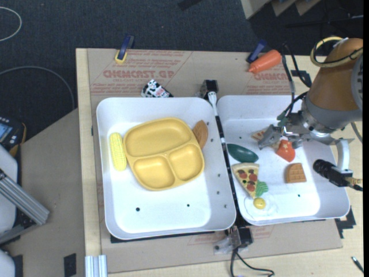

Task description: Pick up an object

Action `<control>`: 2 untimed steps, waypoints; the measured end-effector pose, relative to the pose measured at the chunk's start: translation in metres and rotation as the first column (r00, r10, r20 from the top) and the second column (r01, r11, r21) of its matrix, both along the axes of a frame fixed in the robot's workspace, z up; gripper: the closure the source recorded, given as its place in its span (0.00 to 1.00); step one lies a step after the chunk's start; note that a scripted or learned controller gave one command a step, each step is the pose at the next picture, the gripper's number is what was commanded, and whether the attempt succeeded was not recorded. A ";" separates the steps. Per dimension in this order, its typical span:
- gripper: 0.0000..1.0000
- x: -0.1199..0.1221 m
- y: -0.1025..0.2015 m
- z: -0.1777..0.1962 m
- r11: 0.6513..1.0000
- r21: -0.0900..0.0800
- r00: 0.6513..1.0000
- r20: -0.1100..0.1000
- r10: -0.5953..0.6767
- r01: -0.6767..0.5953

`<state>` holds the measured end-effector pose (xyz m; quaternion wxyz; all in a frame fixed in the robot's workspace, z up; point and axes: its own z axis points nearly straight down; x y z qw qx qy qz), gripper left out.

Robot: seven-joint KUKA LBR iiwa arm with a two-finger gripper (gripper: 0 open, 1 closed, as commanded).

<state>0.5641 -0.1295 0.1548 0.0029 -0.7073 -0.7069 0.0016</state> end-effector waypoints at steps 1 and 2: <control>0.00 0.005 0.006 -0.044 1.000 -0.001 1.000 0.005 0.000 0.000; 0.00 0.012 0.005 -0.060 1.000 -0.004 1.000 0.026 0.000 0.000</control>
